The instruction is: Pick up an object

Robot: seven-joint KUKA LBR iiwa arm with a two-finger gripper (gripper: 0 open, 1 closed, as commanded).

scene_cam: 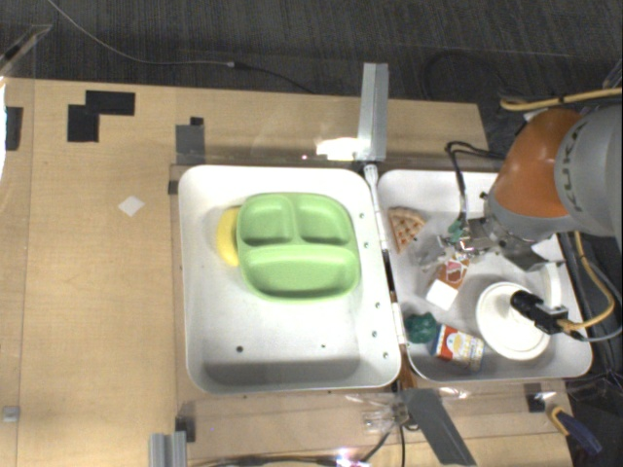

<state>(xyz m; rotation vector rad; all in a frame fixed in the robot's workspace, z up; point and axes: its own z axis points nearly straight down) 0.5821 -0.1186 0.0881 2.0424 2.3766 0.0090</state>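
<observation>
Gripper (458,241) low in right bin (428,195); jaws wide or narrow: cannot tell. Red-white box (448,273) just below, waffle piece (406,228) beside, teal item (421,328) and can (459,345) near front. Green divided plate (296,244) over yellow item (226,236) in left bin (273,339).

fixed overhead camera, slanted down, both bins (282,377)

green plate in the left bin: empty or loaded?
Empty. The green plate shows bare green across all three sections; a yellow thing pokes out from under its left edge.
</observation>
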